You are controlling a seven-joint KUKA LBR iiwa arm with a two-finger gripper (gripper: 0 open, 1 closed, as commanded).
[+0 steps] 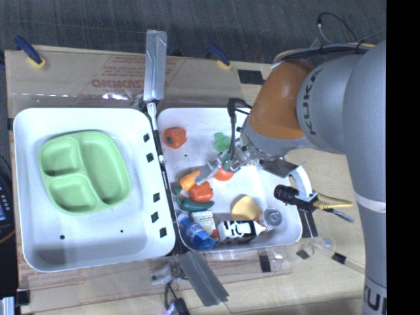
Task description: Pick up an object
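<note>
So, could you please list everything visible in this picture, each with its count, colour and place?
Bins: 2, white, side by side on the bench.
Divided plate: 1, light green, in the left bin.
Tomato-like toy: 1, red-orange, top of the right bin.
Small mixed items: several, orange, green, blue, yellow, lower right bin.
Clamps: 2, blue and yellow, on the cardboard's top edge.
Arm: 1, grey with orange band, from the right.
Gripper: 1, metallic, over the right bin.

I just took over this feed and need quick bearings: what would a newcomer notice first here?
The big grey arm with its orange band reaches in from the right, its tool low in the right bin among a heap of small colourful things. Across in the left bin lies a pale green divided plate, alone. A red toy tomato sits apart near the right bin's far left corner.
</note>
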